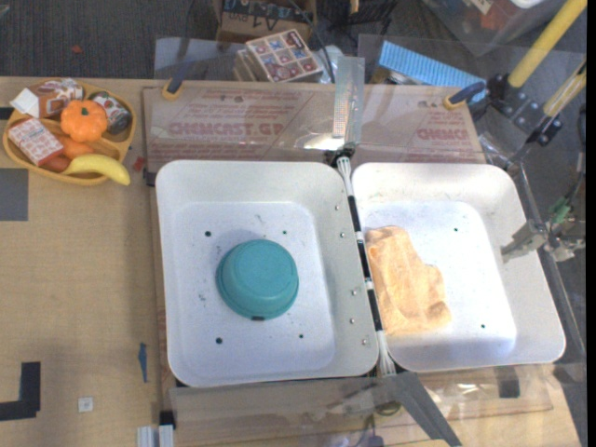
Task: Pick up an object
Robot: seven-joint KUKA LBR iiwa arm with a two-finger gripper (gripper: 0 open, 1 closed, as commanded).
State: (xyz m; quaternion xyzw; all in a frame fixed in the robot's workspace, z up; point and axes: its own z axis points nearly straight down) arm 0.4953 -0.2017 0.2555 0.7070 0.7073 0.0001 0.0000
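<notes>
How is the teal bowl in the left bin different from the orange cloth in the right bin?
The teal bowl is round and rigid-looking, while the orange cloth is an uneven, crumpled patch lying flat. The bowl sits upside down near the middle of the left bin; the cloth lies against the inner left side of the right bin. The bowl is one even colour; the cloth looks mottled. Each lies alone in its own white bin.
</notes>
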